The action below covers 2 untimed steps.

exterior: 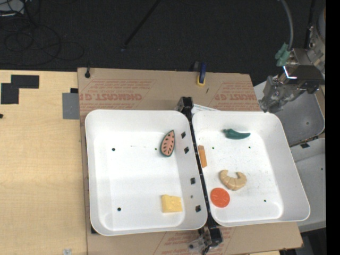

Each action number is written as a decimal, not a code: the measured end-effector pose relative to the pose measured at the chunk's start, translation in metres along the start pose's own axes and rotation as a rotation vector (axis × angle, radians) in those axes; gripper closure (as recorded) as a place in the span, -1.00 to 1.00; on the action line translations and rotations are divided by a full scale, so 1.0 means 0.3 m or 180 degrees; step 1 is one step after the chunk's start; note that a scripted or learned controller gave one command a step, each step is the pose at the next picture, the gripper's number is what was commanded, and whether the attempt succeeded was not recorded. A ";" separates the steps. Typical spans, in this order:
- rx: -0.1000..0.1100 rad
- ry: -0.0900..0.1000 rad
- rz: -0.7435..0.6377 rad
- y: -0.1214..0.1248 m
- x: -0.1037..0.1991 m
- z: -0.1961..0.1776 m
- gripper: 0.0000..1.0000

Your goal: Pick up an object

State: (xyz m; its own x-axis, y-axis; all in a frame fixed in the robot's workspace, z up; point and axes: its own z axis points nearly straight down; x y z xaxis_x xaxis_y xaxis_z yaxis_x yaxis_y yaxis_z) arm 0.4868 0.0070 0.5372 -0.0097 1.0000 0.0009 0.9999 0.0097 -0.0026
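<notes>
The left bin [98, 142] holds a watermelon slice [168, 143] near its right wall and a yellow cheese block [171, 203] near its front. In the right bin [289, 158] lie a green pepper [236, 134] at the back, a small orange stick [202, 156] by the left wall, a croissant [233, 179] in the middle and a red-orange disc [220, 197] in front of it. My gripper [273, 97] hangs beyond the right bin's far right corner, outside the bin and away from every object. Nothing shows in its grasp.
Both bins rest on a brown cardboard sheet [138, 89] on the wooden bench [37, 163]. A blue and yellow clamp [201, 74] stands at the sheet's back edge. Black clips [186, 106] join the bins along their shared wall. Cables hang above my arm.
</notes>
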 end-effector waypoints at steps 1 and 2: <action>0.0005 -0.0002 0.0005 -0.033 0.223 0.000 1.00; 0.0003 -0.0014 0.0078 -0.042 -0.250 0.008 1.00</action>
State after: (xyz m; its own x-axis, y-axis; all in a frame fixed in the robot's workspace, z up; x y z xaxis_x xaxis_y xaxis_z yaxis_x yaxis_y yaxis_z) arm 0.4750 -0.0682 0.5349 0.0149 0.9999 -0.0037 0.9999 -0.0149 -0.0034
